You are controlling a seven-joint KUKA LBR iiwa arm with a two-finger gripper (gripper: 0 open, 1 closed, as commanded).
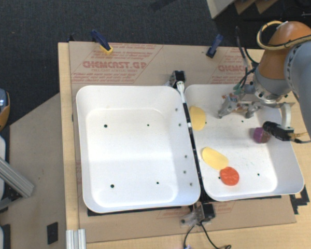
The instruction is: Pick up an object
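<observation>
The right bin [280, 183] holds a pale yellow piece [197, 117] against its left wall, and a second yellow piece [214, 157] nearer the front. A red-orange round object [229, 176] touches that second piece. A small purple object [259, 134] lies toward the right side. My gripper [236, 109] hangs over the back of this bin, pointing down, its fingers spread open with nothing between them. It is to the right of the first yellow piece and behind and left of the purple object.
The left bin [93, 154] lies alongside, joined by a black divider strip [189, 134]. Clamps [101, 40] [215, 44] sit on the cardboard at the back. The grey arm with its orange band [287, 40] covers the right bin's back right corner.
</observation>
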